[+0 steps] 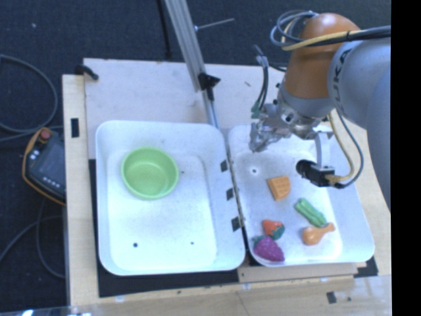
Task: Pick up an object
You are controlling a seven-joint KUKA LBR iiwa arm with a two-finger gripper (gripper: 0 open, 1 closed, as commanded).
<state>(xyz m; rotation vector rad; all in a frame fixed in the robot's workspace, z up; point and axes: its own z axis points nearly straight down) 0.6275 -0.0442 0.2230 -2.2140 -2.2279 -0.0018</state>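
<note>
camera view: end effector [258,141] is parked over the right bin's [348,242] far-left corner; finger state can't be told, nothing seen gripped.
target: orange block [279,187], nearest toy, sits at roughly 5 o'clock from it, well apart.

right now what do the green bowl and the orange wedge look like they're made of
The green bowl looks like moulded plastic: one flat lime colour, smooth, with a soft sheen on the rim. The orange wedge seems to be toy-food plastic or possibly foam: a uniform matte orange; the view is too coarse to settle which.
</note>
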